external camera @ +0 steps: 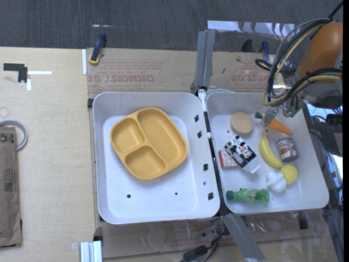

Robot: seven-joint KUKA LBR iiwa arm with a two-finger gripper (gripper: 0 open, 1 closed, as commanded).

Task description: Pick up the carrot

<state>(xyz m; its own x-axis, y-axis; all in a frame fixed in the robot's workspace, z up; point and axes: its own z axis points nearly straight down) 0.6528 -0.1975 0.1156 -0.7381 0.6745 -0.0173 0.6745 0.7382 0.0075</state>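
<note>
Two shallow white plastic bins sit side by side on the desk. The left bin holds a yellow three-compartment plastic plate, lying slightly toward the bin's upper half, with nothing in its compartments.

The right bin holds the loose items. The orange cone-shaped carrot lies in the upper right part of this bin, its thick end toward the upper left and its point toward the lower right. Just below it stands a small tin can with a red-brown label. A yellow banana lies just left of the can, curving down toward a yellow lemon. A round tan bread roll sits left of the carrot, apart from it. A black-and-white patterned carton rests near the bin's centre, with a small red-and-white packet touching its left side. A white crumpled object lies beside the lemon. A green plastic bottle lies on its side along the lower edge.

The grey arm with its orange band enters from the upper right, trailing looped cables. The pincer is positioned at the carrot's thick end, touching or just above it. Its finger spacing is obscured by the wrist and cables; whether it is wide or narrow cannot be determined, and no grip on the carrot is confirmed.

Outside the bins, a brown paper bag lies at the desk's left edge.
</note>
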